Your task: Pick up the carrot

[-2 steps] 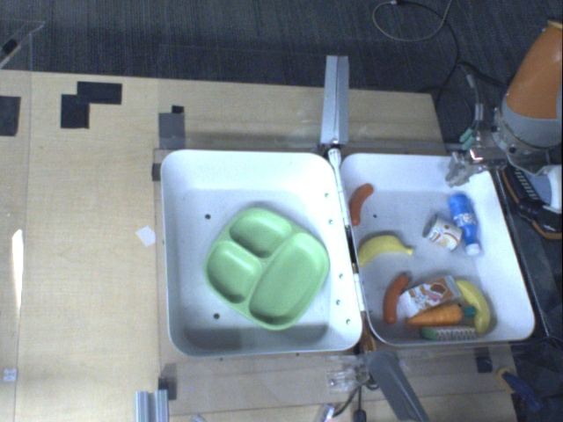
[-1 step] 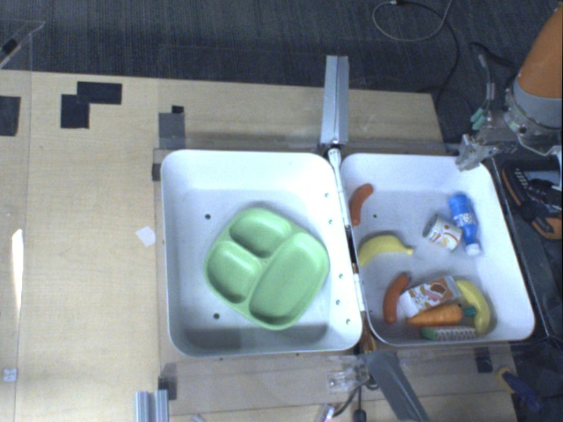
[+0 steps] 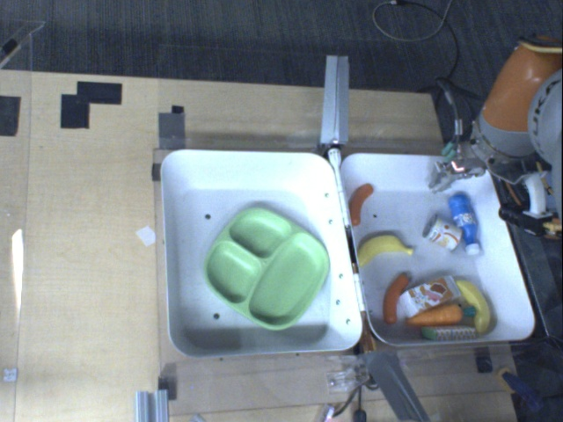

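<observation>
- At the right bin's [image 3: 506, 262] 6 o'clock edge lies your carrot [image 3: 442, 316], untouched.
- Your hand [image 3: 449, 172] hovers at 12 o'clock; I cannot tell its spread.
- Approach step: you must travel toward 6, then descend.

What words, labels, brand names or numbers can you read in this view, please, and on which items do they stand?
No text can be read here.
Snack packet beside the carrot: printed front, too blurred to read.
Blue bottle: white label, too small to read.
Small can: label print blurred.
Black squares on the bench: plain marks, no lettering.
</observation>
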You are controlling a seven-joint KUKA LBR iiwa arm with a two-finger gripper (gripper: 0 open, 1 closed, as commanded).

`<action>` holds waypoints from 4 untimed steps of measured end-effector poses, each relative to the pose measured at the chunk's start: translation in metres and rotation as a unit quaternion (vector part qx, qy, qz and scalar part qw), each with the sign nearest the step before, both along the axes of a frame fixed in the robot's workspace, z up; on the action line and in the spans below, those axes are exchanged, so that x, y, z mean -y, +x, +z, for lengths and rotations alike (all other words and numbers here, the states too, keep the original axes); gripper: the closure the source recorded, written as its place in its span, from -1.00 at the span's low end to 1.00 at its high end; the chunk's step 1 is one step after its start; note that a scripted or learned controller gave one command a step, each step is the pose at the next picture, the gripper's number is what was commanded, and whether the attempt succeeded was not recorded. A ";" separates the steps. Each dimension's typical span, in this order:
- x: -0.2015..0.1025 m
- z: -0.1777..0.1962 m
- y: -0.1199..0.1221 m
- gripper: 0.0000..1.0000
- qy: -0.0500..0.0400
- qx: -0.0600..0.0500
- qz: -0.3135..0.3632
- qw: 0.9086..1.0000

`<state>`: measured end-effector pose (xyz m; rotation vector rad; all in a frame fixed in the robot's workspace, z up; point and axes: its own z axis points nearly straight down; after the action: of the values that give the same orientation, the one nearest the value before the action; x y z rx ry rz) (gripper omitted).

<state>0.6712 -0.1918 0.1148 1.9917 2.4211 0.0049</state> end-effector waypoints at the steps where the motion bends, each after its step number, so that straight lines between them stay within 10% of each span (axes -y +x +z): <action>1: 0.012 0.079 0.000 1.00 0.000 0.001 -0.035 0.999; 2: 0.013 0.137 -0.001 1.00 0.001 0.001 -0.183 0.983; 4: 0.005 0.136 -0.003 1.00 0.002 0.000 -0.259 0.966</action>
<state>0.6679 -0.1971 0.2507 2.5511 1.8241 0.0064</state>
